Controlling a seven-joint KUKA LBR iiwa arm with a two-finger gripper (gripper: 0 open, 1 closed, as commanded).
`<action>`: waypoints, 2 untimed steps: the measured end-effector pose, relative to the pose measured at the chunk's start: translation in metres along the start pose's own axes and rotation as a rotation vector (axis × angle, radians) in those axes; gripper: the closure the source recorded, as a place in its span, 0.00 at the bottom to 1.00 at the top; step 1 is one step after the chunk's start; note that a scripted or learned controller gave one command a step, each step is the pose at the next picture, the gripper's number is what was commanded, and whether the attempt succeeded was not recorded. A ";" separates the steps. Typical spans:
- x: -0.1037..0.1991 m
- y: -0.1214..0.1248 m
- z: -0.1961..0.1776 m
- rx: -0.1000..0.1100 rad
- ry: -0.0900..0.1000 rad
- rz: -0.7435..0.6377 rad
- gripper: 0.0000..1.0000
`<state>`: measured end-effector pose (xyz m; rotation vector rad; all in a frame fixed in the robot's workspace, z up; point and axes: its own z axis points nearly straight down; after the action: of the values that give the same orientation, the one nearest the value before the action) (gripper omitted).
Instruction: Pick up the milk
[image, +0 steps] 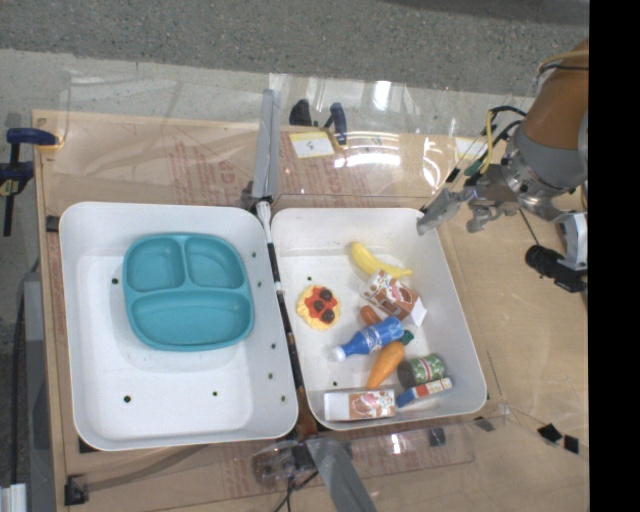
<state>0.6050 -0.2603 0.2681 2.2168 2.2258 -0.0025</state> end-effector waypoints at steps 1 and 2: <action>0.000 -0.042 0.146 0.003 0.002 0.043 0.00; 0.020 -0.044 0.179 -0.002 -0.001 -0.025 0.00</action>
<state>0.5611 -0.2406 0.0887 2.1873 2.2518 -0.0006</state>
